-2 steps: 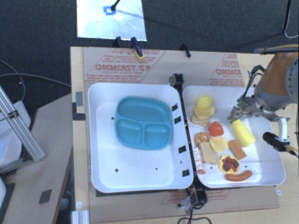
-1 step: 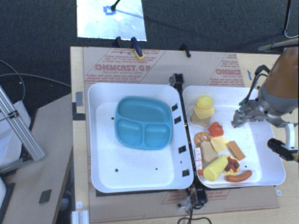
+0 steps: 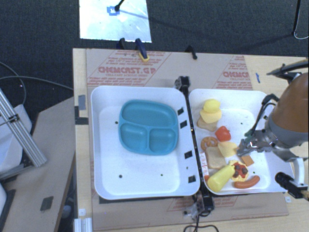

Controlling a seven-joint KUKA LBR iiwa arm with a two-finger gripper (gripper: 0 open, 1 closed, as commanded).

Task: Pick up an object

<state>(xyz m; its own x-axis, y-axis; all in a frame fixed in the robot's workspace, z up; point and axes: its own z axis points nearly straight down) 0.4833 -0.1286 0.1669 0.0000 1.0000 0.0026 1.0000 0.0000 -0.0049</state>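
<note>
Toy food fills the right white bin (image 3: 260,100) at the frame's right: a yellow rubber duck (image 3: 211,111), red pepper (image 3: 223,133), pretzel (image 3: 209,142), yellow bottle (image 3: 221,176) and sausage (image 3: 246,181). The gripper (image 3: 247,146) sits low over this pile; whether its fingers are spread or pressed together, I cannot tell. A blue divided plastic tray (image 3: 147,127) lies in the left white bin (image 3: 104,144).

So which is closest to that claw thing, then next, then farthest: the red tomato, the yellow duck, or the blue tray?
From the gripper:
1. Red tomato, just to its left in the right bin.
2. Yellow duck, at that bin's far end.
3. Blue tray, in the left bin.
</note>
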